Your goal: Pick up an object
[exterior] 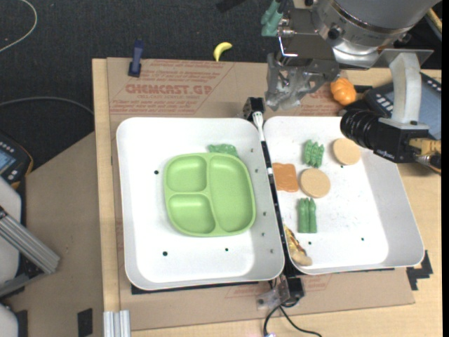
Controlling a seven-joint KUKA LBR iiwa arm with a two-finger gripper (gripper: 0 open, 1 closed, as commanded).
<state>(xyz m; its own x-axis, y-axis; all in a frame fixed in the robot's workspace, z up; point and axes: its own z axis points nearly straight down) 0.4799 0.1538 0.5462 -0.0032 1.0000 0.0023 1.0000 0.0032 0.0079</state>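
At the top of the frame, right of centre, the hand (pixel 287 90) hangs above the far edge of the bins; whether it is open or closed cannot be told. The right bin (pixel 372 223) holds two tan discs (pixel 315 182), an orange slab (pixel 285 176) and two green pieces (pixel 306 215). In the left bin (pixel 140 188) lies a green divided plate (pixel 209 193).

Robotics lab: bench (pixel 175 83), white bins (pixel 140 258).
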